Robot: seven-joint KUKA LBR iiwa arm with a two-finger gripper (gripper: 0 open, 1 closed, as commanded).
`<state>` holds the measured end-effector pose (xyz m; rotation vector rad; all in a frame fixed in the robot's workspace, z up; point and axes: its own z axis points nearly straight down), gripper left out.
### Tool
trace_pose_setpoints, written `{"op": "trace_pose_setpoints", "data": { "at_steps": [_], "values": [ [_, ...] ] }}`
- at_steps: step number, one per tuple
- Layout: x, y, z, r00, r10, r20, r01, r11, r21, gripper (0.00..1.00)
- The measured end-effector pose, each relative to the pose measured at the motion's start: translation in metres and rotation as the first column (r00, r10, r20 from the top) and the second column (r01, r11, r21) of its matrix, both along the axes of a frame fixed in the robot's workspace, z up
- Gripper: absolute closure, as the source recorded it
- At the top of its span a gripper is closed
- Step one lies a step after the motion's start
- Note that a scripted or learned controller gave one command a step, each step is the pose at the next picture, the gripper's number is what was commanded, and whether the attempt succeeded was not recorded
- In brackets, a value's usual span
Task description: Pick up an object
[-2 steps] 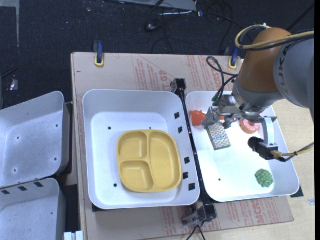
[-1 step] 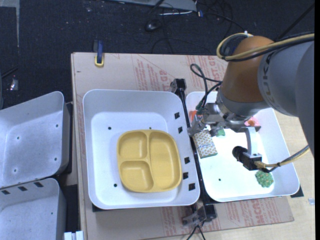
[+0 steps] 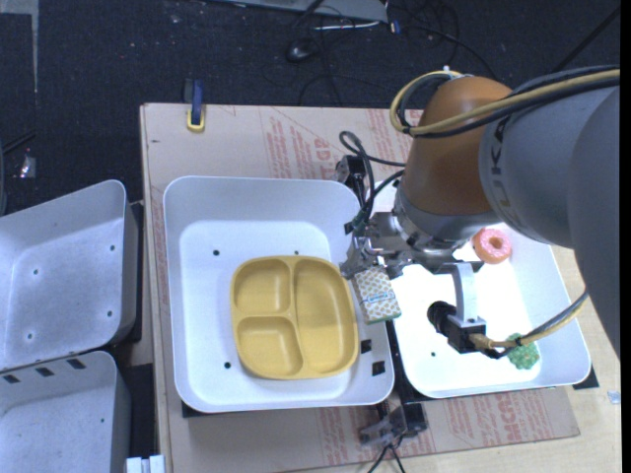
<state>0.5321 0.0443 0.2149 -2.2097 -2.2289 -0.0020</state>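
From my seat I read the small patterned packet, a pale rectangular sachet with a fine checked print (image 3: 377, 295), as the thing in play. It sits at the inner edge of the left white plastic bin (image 3: 261, 205), just beside the yellow three-compartment plastic plate (image 3: 294, 315) and right below the gripper (image 3: 378, 256). Whether the gripper is parted, closed, or clamped on the packet I cannot tell — the wrist hardware and cables hide that.

My worry is the spot itself. The packet lies over the seam where the left bin meets the right white plastic bin (image 3: 557, 358), touching or nearly touching the plate's rim. If the hold is shallow, I judge a lift could let it slip and drop into the gap between the bins, or onto the plate. A thin, flat, likely soft sachet gives little to bite on, and the plate's rim could catch a corner as it comes up.

The packet's long axis runs roughly from upper left to lower right in the view — tilted, with its lower end pointing toward the near wall of the bins.

In the right bin a pink frosted toy doughnut (image 3: 492, 245) and a small green toy piece (image 3: 524, 355) lie well apart from the packet.
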Motion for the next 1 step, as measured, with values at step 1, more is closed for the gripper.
{"op": "trace_pose_setpoints", "data": {
  "at_steps": [1],
  "values": [
    [-0.034,0.0529,0.009,1.0,0.0,-0.002,0.0,1.0,0.0,1.0]
  ]
}}
